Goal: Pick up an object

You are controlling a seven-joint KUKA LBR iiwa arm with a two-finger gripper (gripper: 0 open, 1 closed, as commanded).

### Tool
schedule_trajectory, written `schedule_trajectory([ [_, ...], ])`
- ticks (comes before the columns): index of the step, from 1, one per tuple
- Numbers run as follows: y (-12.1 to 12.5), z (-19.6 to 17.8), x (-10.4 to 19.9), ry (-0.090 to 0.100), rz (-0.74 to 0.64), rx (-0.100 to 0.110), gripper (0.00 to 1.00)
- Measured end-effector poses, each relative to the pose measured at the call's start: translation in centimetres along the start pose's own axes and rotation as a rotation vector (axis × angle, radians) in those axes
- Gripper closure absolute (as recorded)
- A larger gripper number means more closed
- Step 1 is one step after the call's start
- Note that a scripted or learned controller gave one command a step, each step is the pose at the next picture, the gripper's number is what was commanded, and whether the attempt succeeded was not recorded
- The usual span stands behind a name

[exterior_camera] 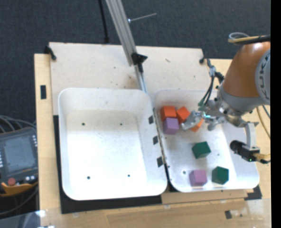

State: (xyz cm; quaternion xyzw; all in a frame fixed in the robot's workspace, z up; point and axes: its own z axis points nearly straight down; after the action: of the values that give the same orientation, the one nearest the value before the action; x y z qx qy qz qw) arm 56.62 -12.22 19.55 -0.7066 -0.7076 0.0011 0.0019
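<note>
Dark carpet surrounds your bench (45, 127), which carries two white bins. Left bin (107, 141) holds no blocks. Right bin (235, 175) has all of them: two orange blocks (169, 112) and a purple block (172, 125) bunched at its upper left corner, a green block (201, 149) mid-bin, a second purple (197, 177) and green (220, 175) pair by the front wall. Your gripper (193, 121) sits low beside the orange cluster, probably targeting it; whether it's gripping anything, I can't tell. Tight bunching likely makes that pick awkward.
</note>
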Motion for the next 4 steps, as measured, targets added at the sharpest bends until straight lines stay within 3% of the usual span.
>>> schedule_trajectory([
  [1, 0.1, -0.3, 0.0, -0.001, 0.002, -0.006, 0.00],
  [3, 1.0, 9.8, -0.8, -0.003, 0.003, -0.005, 0.00],
  [4, 1.1, 8.5, -0.9, -0.003, 0.011, -0.010, 1.00],
])
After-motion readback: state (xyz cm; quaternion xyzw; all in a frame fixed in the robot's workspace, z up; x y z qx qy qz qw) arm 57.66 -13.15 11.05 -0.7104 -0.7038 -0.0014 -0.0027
